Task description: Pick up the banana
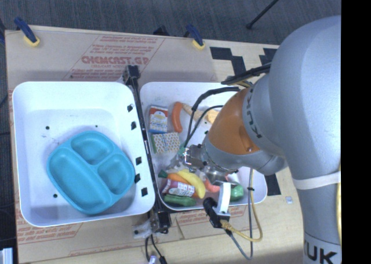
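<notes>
Left shallow white bin (23,141) holds a light-blue three-compartment plastic tray (90,170), lying flat toward its near side. Right white bin (174,90) is cluttered: small carton (158,119), orange carrot-like piece (177,118), yellow curved banana (193,182) lying near the front wall among packets, green item (236,192) beside it. Grey-and-orange arm (272,118) hangs over this bin just above the banana; jaws hidden under the wrist, cannot tell their state.

arm (301,100): reaches in from right | wrist bent down | jaws hidden
</notes>
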